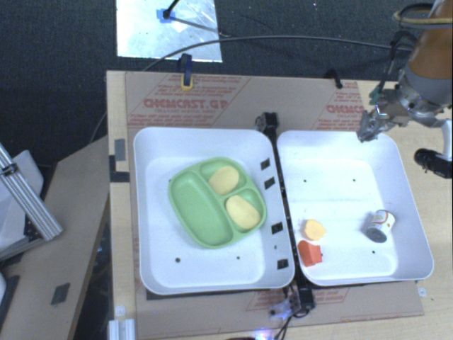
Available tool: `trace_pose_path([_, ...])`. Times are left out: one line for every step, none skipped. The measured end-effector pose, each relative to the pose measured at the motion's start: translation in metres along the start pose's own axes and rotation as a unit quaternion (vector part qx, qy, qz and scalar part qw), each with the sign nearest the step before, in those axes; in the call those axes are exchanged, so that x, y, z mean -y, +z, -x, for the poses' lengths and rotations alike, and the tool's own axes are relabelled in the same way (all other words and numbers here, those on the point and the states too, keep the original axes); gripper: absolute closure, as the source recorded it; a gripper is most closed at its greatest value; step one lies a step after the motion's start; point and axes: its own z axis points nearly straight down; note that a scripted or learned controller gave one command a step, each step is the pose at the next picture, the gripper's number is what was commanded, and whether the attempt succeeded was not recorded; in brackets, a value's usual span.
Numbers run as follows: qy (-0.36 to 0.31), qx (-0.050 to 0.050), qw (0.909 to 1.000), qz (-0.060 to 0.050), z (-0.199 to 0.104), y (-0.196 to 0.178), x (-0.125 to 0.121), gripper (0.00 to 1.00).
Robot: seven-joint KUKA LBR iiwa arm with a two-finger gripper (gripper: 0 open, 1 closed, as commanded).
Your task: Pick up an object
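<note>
Objects lie in the right bin (pixel 403 190), with the claw (pixel 369 128) above its far edge.

We see a small cup (pixel 380 225) on its side, a yellow piece (pixel 314 229) and an orange-red block (pixel 310 253) close together near the divider. A green divided plate (pixel 202 211) sits in the left bin (pixel 152 190). We cannot tell how wide the claw is; it touches none of them.

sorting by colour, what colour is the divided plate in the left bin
Light green, seen in the camera view: the divided plate holds two yellow pieces.
</note>
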Motion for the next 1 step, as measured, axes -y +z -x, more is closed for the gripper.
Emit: trace_pose_path([-0.001,0.000,1.0000,0.001,-0.0522,-0.0055,-0.0082,1.00])
